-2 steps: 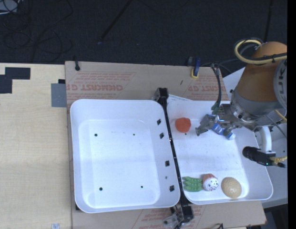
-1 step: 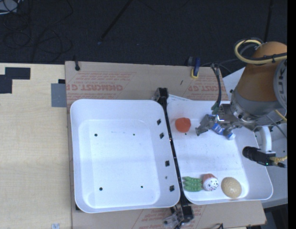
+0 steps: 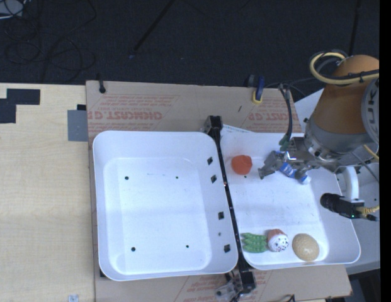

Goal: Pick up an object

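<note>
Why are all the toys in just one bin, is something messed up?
Nothing looks broken or spilled. The orange ball, green toy, spotted ball and tan egg all lie in the right bin.

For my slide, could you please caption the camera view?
Gripper hovers over right bin near an orange ball.

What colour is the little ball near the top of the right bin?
The ball is orange-red. It shows best in the camera view, lying in the right bin.
</note>
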`<action>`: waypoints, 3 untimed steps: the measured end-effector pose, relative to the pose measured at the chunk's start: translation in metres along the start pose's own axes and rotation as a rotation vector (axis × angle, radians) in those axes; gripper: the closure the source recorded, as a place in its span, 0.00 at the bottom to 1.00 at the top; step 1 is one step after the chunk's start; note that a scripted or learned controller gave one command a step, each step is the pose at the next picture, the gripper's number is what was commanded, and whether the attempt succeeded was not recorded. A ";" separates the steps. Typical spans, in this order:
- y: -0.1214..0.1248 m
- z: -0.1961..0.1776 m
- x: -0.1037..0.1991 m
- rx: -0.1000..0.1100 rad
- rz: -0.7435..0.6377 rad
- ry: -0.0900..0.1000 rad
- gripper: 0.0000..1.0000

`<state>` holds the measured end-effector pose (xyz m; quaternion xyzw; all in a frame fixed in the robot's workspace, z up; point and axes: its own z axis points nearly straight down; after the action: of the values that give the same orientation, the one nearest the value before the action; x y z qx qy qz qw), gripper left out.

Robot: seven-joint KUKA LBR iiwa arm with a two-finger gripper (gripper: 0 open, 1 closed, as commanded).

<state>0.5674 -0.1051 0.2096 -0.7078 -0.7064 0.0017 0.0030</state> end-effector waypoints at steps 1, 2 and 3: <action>0.000 0.000 0.000 0.000 0.000 0.000 0.00; 0.000 0.000 0.000 0.000 0.000 0.000 0.00; 0.000 0.000 0.000 0.000 0.000 0.000 0.00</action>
<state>0.5674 -0.1051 0.2096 -0.7078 -0.7064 0.0017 0.0030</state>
